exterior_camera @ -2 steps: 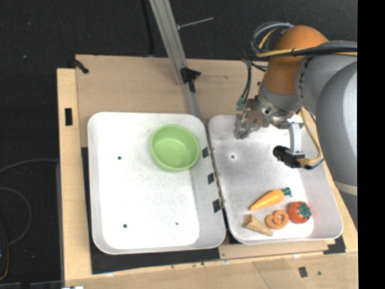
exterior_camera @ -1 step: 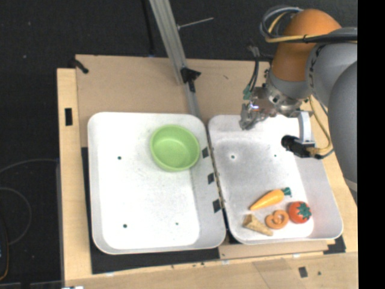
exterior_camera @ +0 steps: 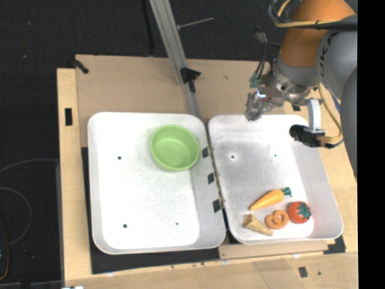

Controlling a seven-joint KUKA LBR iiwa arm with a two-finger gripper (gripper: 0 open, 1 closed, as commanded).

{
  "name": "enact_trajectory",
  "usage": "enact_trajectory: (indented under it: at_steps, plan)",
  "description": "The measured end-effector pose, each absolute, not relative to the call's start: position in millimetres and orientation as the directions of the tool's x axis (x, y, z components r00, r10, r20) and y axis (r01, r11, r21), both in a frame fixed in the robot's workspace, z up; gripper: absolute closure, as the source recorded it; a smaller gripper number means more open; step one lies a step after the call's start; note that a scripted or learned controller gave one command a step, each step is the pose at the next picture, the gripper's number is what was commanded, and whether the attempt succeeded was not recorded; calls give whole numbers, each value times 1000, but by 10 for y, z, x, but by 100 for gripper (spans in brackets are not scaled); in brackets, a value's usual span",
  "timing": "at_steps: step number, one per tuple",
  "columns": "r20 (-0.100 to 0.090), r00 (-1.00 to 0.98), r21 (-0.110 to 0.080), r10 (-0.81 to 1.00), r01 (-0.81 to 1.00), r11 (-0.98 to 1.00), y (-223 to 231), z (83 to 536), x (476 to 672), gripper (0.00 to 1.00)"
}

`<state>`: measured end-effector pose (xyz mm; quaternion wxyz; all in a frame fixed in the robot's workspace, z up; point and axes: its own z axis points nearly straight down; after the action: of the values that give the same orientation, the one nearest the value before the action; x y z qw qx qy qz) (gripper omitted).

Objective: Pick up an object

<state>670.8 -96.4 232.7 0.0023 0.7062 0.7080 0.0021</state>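
My gripper [exterior_camera: 257,109] hangs over the far edge of the right bin [exterior_camera: 264,155], well away from the objects. Near that bin's front right corner lie an orange carrot with a green top [exterior_camera: 271,198], a red tomato [exterior_camera: 299,212], an orange pretzel-shaped piece [exterior_camera: 277,220] and a tan wedge [exterior_camera: 255,224]. A green bowl [exterior_camera: 175,147] sits upright in the far right part of the left bin [exterior_camera: 120,209]. Nothing shows between the gripper's fingers.
A grey metal pole [exterior_camera: 171,38] slants up from behind the bins near their shared edge. The bins rest on a tan board [exterior_camera: 120,83]. The right bin's middle and far part are bare white floor.
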Motion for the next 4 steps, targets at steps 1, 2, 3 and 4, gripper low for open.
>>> enact_trajectory:
  at_steps: [1, 2, 3, 4]
  plan:
    - [0, -4, 4, 1000, 1000, 4, -974, 2593, 6717, 100]
    - [0, -4, -1, 1000, 1000, 4, -566, 2465, 6428, 100]
    - [2, -7, 0, 1000, 1000, 7, -78, 2535, 6097, 100]
    - [2, -8, 0, 1000, 1000, 8, 353, 2585, 5761, 100]
